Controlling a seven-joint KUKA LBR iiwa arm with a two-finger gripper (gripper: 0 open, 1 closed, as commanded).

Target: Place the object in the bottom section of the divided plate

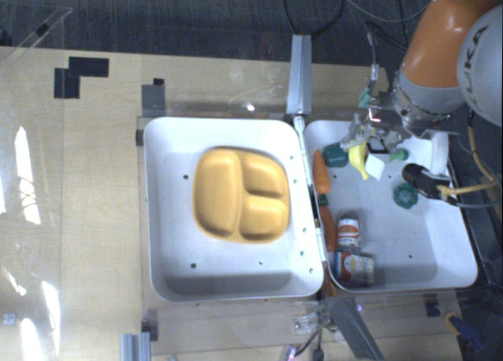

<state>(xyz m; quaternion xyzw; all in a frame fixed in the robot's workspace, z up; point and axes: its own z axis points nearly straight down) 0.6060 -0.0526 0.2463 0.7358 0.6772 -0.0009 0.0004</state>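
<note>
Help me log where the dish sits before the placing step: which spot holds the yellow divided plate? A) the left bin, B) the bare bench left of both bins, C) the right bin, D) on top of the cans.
A: the yellow divided plate lies inside the left bin, while the carrot, banana and cans lie in the right bin.
</note>
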